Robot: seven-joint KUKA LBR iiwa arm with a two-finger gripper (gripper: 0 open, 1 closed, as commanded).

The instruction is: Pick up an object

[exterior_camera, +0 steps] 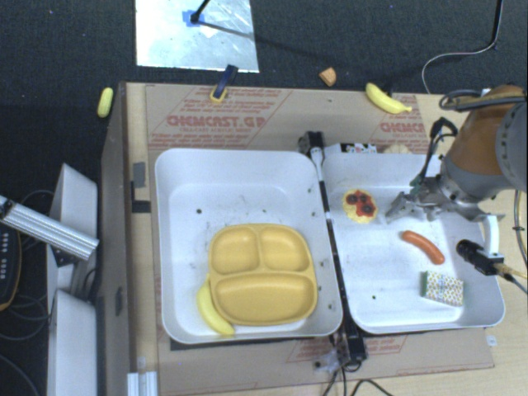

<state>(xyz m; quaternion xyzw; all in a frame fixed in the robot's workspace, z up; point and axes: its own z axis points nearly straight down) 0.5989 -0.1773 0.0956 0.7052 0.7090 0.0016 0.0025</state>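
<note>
Left bin [177,188]: a yellow divided plate [262,272] lies toward its near edge, right of centre.
Banana in left bin [213,310]: a yellow toy banana lies at the near-left corner, touching the plate's near-left rim.
Bench [272,110]: beyond the bins, a second yellow banana [386,99] lies near the far right edge, and a small yellow piece [105,101] lies just off its far left corner.
Right bin [367,318]: it sits against the left bin and carries three small things.
Pizza piece [360,205]: a yellow toy with red spots lies toward the far-left part of the right bin, just left of the gripper and apart from it.
Gripper [417,205]: low over the far middle of the right bin; its fingers look spread, with nothing between them.
Sausage [423,247]: an orange-red toy lies near the middle of the right bin, just on the near side of the gripper, not touching it.
Sponge [443,287]: a pale speckled block with a green edge lies toward the near-right corner, well clear of the gripper.
</note>
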